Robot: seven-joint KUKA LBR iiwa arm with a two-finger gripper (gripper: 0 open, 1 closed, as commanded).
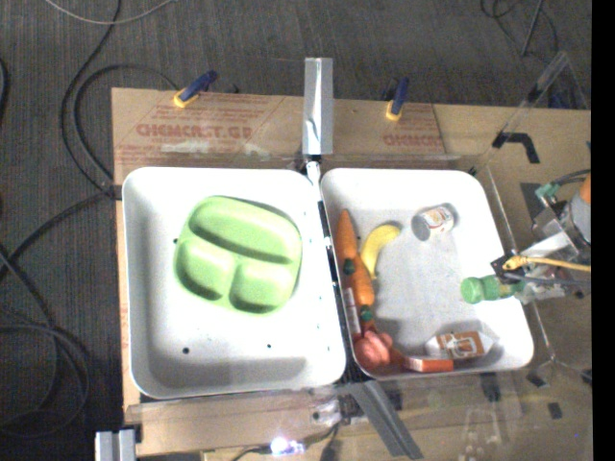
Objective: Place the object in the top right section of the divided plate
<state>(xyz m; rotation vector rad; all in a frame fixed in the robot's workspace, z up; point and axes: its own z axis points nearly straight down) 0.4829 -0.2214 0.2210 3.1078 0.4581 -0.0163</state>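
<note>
The green divided plate (238, 254) lies in the left bin (144, 353), with one long section at the back and two smaller ones at the front. A small green bottle (483, 288) lies on its side at the right rim of the right bin (461, 182). My gripper (519, 275) sits right against the bottle's right end, at the view's right edge. Its own body and cables hide how it meets the bottle.
The right bin also holds a carrot (352, 262) along its left wall, a banana (378, 244), a small can (434, 221), a small carton (463, 345) and a pink-red fruit (376, 350) at the front. A metal post (317, 104) stands behind the bins.
</note>
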